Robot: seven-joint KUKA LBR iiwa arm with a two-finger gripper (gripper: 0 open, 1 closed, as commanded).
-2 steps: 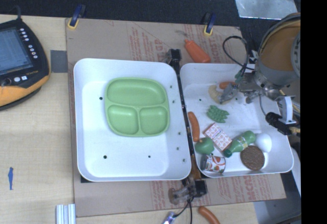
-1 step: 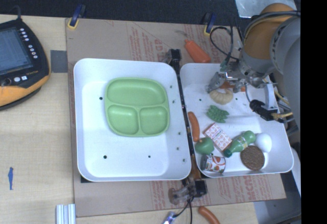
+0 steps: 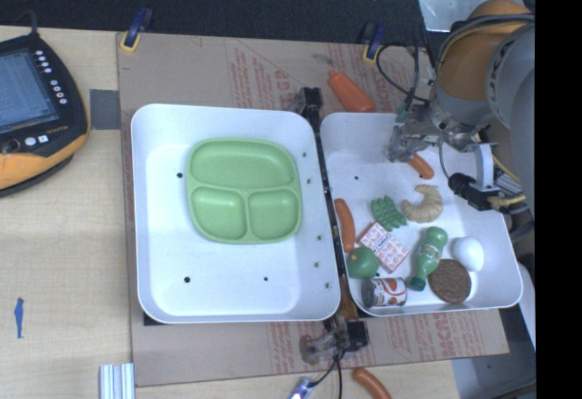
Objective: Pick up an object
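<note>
Wood counter (image 3: 64, 252) w/ cardboard sheet (image 3: 236, 70); on it 2 white bins: left bin (image 3: 155, 206), right bin (image 3: 364, 138). Pendant (image 3: 36, 111) at left edge.

One fixed overhead camera looks down slantwise on both white bins (image 3: 150, 206).

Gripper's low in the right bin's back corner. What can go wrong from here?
1. The gripper sits right by the small orange sausage and the bin wall; it may scrape the wall or nudge the sausage away.
2. The croissant and green toy lie close, so a pick could drag neighbours.
</note>
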